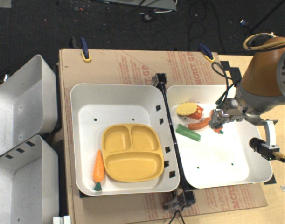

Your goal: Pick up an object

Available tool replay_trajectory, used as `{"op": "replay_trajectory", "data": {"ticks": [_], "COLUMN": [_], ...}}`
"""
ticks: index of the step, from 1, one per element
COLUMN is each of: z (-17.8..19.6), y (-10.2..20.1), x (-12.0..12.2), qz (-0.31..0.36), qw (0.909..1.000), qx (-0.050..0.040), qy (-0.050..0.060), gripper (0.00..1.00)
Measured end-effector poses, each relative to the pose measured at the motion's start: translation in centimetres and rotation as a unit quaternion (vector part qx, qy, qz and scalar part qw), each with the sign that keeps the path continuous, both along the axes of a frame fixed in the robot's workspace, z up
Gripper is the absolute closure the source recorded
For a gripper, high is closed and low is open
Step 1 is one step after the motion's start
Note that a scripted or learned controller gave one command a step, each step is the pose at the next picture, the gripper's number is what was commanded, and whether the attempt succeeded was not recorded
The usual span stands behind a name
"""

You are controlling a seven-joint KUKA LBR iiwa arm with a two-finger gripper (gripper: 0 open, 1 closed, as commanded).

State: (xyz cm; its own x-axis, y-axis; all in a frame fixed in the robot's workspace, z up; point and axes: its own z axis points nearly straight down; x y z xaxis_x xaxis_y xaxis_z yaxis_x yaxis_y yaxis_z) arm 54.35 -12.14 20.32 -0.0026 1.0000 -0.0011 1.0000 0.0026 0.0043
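In the right bin (226,171) lie a yellow and red food toy (187,109), a red-orange sausage-like toy (199,123) and a green stick-shaped toy (188,133). My gripper (218,121) hangs low over the bin's upper middle, right next to the sausage toy's right end. Something small and orange-red shows at its tips, but I cannot tell whether it is held. The left bin (86,125) holds a yellow divided plate (133,153) and an orange carrot toy (99,167) beside the plate's left edge.
The grey and orange arm (266,78) reaches in from the right above the right bin. A black divider (168,125) runs between the bins. Other white bins (21,125) stand at the far left, off the bench.
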Motion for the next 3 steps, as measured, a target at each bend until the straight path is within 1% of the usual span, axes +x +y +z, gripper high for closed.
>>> {"op": "replay_trajectory", "data": {"ticks": [1, 2, 3], "z": [1.4, 2.4, 2.9], "y": [5.2, 11.0, 16.4], "x": [0.7, 2.5, 2.5], "qz": [0.003, 0.003, 0.003], "qw": [1.0, 1.0, 1.0], "qx": [0.0013, 0.0017, 0.0014], "qy": [0.001, 0.001, 0.002], "gripper": [1.0, 1.0, 1.0]}}
